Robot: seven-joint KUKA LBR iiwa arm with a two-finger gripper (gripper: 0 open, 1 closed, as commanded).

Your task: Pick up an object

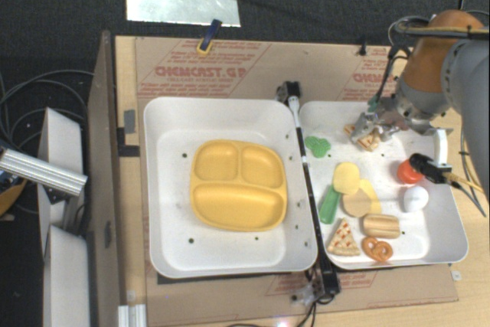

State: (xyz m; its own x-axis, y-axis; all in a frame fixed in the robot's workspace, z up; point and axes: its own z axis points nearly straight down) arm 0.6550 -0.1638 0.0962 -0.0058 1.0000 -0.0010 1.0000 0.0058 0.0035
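My claw (373,128) sits low over a waffle piece (367,140) at the right bin's (448,245) far side, grip state unclear, and it could slip away.

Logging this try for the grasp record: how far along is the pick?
Done: the gripper is down in the right bin, at a small tan toy food piece near the back. In hand: nothing visibly lifted. Left: grasp and raise a piece; the pizza slice and pretzel lie untouched.
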